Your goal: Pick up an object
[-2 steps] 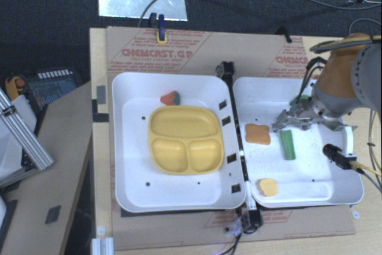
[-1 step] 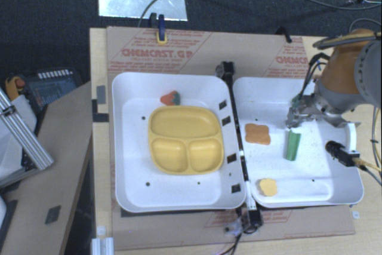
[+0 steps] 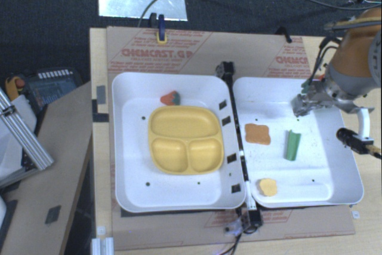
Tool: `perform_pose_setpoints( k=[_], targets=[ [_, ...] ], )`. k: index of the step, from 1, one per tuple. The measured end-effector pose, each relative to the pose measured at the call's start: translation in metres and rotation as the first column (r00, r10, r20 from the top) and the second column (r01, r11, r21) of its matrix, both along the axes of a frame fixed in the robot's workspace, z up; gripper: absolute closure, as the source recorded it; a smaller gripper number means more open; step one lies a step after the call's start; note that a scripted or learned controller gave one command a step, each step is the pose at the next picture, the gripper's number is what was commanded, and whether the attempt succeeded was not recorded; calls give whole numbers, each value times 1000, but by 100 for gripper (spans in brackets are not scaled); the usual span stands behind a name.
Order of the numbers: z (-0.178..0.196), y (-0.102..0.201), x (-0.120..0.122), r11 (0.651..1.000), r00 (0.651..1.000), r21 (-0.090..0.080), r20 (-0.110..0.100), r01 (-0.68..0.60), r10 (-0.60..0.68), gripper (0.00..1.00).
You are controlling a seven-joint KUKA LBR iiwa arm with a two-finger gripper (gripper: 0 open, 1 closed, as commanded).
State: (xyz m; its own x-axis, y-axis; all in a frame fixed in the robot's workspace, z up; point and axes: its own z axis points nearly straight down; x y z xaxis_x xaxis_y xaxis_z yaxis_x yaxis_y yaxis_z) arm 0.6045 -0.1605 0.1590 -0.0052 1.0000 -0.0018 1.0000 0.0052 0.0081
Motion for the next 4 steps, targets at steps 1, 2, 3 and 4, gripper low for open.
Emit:
perform_pose_setpoints(
  k=[1,2,3,4],
  targets=[
    [53,1,-8,1000,1000,0,-1,0,0,100],
    [116,0,-12,1000,1000,-1,1,-1,1,100],
    [119,56,-12,1000,1000,3,-5,-5,5,100],
    [120,106,-11,1000,1000,3,-6,-5,5,100]
  ],
)
